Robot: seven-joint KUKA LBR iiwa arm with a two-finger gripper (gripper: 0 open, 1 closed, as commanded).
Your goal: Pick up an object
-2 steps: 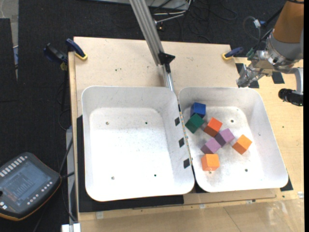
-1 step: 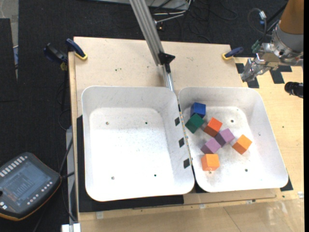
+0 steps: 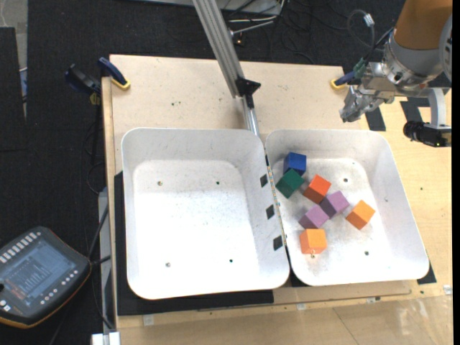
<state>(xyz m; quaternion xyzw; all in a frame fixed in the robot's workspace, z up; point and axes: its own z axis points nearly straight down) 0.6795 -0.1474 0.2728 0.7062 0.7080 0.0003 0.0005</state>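
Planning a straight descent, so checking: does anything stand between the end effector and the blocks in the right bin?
Nothing visible does. The end effector sits above the bench beyond the right bin's far rim; the blocks, such as the blue block, lie uncovered on its floor.

I log this as a robotics lab: teach pendant (image 3: 37,277) at lower left, clamped plywood bench (image 3: 187,92), aluminium camera mast (image 3: 219,34), loose cables (image 3: 287,6) at top.

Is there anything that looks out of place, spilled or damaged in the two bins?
Nothing stands out. The blocks, among them the blue block and green block, lie loosely clustered inside the right bin, none spilled over its rim.
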